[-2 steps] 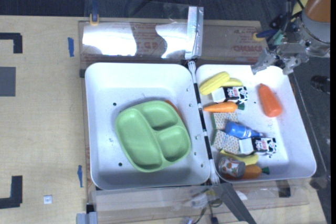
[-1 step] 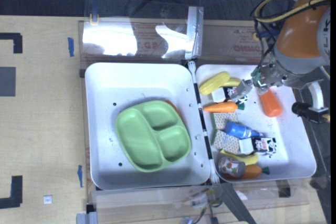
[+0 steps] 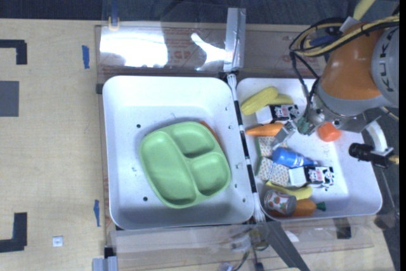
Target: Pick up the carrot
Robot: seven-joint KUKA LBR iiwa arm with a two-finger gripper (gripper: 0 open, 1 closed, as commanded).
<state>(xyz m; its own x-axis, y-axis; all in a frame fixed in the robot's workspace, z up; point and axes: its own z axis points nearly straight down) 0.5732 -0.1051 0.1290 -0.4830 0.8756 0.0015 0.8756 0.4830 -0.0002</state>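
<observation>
Orange against white plastic is what I look for first, and I find it in the right-hand shallow white bin (image 3: 368, 200): a tapered orange carrot (image 3: 263, 131) lies near that bin's left wall, just below a yellow corn cob (image 3: 260, 100) and pointing toward the divider between the bins. A second orange carrot-like piece with a green tip (image 3: 306, 207) lies at the front of the same bin, beside a dark round jar (image 3: 280, 201), so I count two candidates.

My tool (image 3: 303, 124) sits low over the bin, just right of the upper carrot's thick end and apparently close to it. From this angle I cannot tell whether it is released or clenched, and I see nothing lifted. I judge the pick as not yet done: the carrot rests on the bin floor, and grasping and raising it are left.

Counting the rest: two white bins on the desk; one green three-compartment plate (image 3: 184, 162) in the left-hand white bin (image 3: 120, 111); one small round orange fruit (image 3: 329, 132) under the arm; one blue bottle-like item (image 3: 287, 157); two black-and-white printed cartons (image 3: 283, 112), one at the back and one at the right (image 3: 321, 174); one yellow banana-like piece (image 3: 293, 185); one patterned packet (image 3: 269, 169).
</observation>
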